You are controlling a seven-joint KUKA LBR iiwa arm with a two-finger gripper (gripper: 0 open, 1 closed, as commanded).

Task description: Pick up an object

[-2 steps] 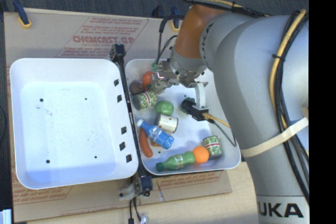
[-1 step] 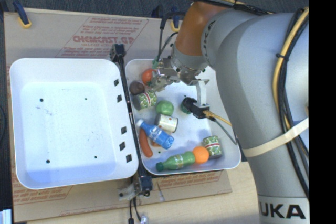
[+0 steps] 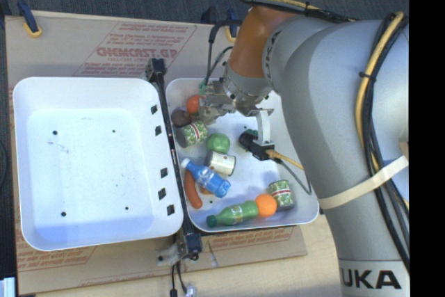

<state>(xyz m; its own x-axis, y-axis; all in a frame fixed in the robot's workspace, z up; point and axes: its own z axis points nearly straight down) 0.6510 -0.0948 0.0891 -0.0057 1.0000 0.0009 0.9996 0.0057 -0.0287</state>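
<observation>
camera view: hand (image 3: 212,104) low at twelve o'clock in right bin (image 3: 300,216), opening impossible to tell. nearby green-labelled can (image 3: 195,133) probably light, rigid, slick; best gripped across its sides.

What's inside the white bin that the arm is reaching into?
The right bin holds a green bottle, an orange ball, a blue bottle, a green ball, small cans and a red sausage shape. The arm covers the bin's far corner.

Red lettering reading "CHEMCAST GP" is showing on the brown protective sheet (image 3: 132,45) along the surface's far edge; "UKA" is appearing on the arm's base (image 3: 372,279).
</observation>
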